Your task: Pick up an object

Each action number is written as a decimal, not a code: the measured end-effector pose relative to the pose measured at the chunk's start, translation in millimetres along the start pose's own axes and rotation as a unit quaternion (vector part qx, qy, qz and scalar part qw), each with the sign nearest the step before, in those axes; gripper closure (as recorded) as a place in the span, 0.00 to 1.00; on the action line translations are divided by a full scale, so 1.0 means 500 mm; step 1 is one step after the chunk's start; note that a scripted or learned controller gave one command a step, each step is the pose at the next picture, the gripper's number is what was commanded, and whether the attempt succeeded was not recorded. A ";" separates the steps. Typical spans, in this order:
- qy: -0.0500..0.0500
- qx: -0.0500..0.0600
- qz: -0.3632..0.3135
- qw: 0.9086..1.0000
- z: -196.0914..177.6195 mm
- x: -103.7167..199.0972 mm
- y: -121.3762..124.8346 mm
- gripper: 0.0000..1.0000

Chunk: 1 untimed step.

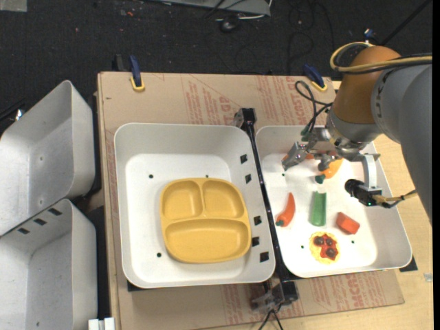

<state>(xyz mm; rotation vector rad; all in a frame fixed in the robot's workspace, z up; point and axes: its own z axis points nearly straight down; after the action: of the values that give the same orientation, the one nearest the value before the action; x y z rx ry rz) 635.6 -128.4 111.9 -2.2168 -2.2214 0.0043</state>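
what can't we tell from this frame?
- End effector in the camera view: finger state unreadable, wrist and cables clutter it.
- Orange object beneath it: partly covered, identity and contact unclear.
- Small round toy in the right bin: too small to identify.

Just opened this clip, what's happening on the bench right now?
A grey arm reaches in from the right, its pincer low over the far end of the right bin, close to a small orange piece. Nearer the camera lie a red chili, a green block, a red piece and a toy pizza. The left bin holds a yellow divided plate. No grasp is visible.
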 end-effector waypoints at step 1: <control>-0.001 -0.003 0.000 1.000 -0.028 -0.001 0.003 1.00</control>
<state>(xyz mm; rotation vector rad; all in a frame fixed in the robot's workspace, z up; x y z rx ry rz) 637.2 -128.9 125.8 -2.2216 -2.2244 -0.0012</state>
